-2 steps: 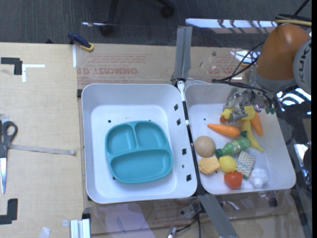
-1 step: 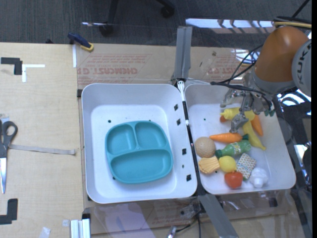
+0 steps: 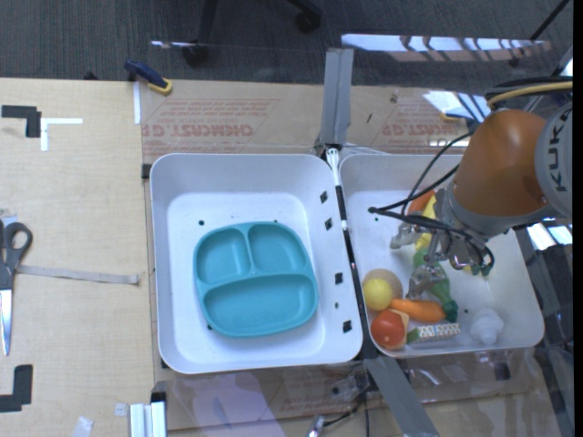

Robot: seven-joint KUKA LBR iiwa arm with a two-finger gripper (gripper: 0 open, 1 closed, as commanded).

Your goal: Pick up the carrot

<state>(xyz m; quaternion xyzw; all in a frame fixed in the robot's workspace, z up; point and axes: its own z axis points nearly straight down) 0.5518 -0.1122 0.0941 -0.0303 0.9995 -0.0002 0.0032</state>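
Observation:
The carrot [image 3: 418,309], orange and lying on its side, rests on the floor of the right bin [image 3: 364,209] near the front. My gripper [image 3: 424,275] hangs just above it, pointing down at its upper edge. The arm's orange band [image 3: 503,164] covers the wrist above. A green item [image 3: 441,289] sits right beside the carrot, under the gripper.
A yellow lemon [image 3: 382,289] and a red tomato [image 3: 388,329] lie left of the carrot. A small clear bottle [image 3: 485,326] lies at the right front, and a yellow and orange item [image 3: 422,209] farther back. The left bin [image 3: 173,271] holds a teal divided plate [image 3: 256,279].

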